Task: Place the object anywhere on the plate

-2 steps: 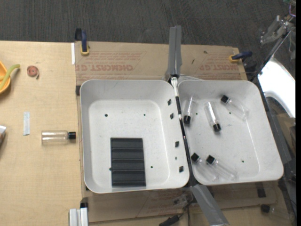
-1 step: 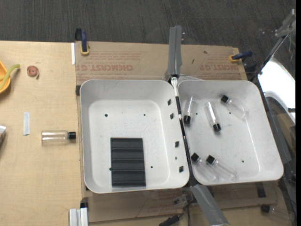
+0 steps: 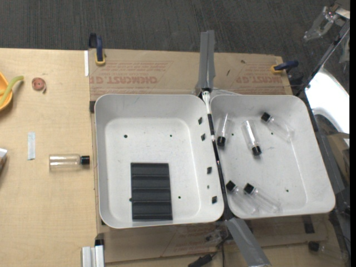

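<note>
Out on the wooden surface (image 3: 44, 204), left of the bins, a clear vial with a black cap (image 3: 69, 161) lies on its side. Just left of it sits a small pale strip (image 3: 31, 146). Farther back, a little reddish disc (image 3: 38, 83) rests near an orange bowl (image 3: 4, 93) at the left edge. Brown cardboard (image 3: 167, 74) lies under the bins, held by a blue clamp (image 3: 95, 49) at its back left corner.
</note>
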Controlling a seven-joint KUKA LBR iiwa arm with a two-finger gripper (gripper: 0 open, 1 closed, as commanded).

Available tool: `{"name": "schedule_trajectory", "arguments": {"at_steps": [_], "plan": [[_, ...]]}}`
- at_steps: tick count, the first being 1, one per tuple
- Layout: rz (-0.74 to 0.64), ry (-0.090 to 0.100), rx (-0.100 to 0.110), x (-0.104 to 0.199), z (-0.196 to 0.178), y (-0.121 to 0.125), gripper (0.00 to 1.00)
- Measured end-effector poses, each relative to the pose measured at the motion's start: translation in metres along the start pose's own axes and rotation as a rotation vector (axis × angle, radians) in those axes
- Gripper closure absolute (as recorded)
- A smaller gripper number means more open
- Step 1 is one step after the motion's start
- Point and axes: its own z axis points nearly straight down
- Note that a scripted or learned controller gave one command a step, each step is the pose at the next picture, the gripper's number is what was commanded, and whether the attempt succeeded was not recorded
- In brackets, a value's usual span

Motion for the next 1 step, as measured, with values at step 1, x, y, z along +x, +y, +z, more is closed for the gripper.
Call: {"name": "schedule_trajectory", "arguments": {"at_steps": [1], "plan": [[0.232, 0.000, -0.001, -0.0440, 0.0004, 0.0261, 0.00]]}}
